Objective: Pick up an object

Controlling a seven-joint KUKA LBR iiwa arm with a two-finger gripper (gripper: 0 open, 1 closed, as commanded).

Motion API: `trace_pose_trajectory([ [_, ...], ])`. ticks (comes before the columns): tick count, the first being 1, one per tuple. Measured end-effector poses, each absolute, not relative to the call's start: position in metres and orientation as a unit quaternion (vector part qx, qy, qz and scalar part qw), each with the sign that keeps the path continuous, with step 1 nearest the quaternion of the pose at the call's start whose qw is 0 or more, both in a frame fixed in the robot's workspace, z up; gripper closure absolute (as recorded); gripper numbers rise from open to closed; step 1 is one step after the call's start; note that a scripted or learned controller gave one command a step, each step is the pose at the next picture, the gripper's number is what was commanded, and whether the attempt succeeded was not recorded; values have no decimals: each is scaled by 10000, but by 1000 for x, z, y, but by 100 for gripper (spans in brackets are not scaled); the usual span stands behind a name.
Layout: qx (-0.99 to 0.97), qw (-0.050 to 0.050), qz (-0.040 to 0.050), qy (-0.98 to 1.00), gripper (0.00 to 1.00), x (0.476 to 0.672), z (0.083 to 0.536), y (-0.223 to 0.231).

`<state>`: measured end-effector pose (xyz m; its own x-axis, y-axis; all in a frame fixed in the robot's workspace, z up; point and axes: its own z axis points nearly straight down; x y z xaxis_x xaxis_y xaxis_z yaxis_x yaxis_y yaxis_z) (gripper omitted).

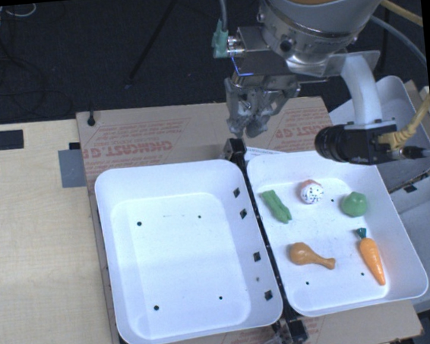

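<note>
Objects for the pick all lie in the right bin [409,277], none lifted yet, so the task looks barely begun. Going big to small: the arm [319,4], grey w/ an orange band, enters from approx 1 o'clock of the view and hangs over the bench's far edge. Two shallow white bins sit side by side at centre; the left bin [120,215] is on the 9 o'clock side, the right bin on the 3 o'clock side. Both rest on a brown cardboard sheet [158,135]. The gripper [252,125] sits at 12 o'clock of the seam between the bins, just beyond their far rims, above the cardboard & well apart from every item. Its tips are dark and blurred, so can't tell if they are apart or together; nothing is visible in them. Inside the right bin: an orange carrot [372,259] at approx 4 o'clock of the bin, a tan chicken drumstick [309,255] at approx 7 o'clock, a long green veg piece [276,205] at approx 10 o'clock near the seam, a round green item [353,204] at approx 2 o'clock, and a small white speckled ball [311,192] at approx 12 o'clock, between the two green pieces. Judgement: still to do is everything, i.e. move over the right bin, descend on one item, close, lift. The green veg piece lies nearest the gripper.
</note>
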<state>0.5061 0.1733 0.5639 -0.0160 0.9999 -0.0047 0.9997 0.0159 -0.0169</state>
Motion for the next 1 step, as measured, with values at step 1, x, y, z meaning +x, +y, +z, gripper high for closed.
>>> trace_pose_trajectory([
  [1, -7070, 0, -4, -7073, 100, 550, 485, 218],
])
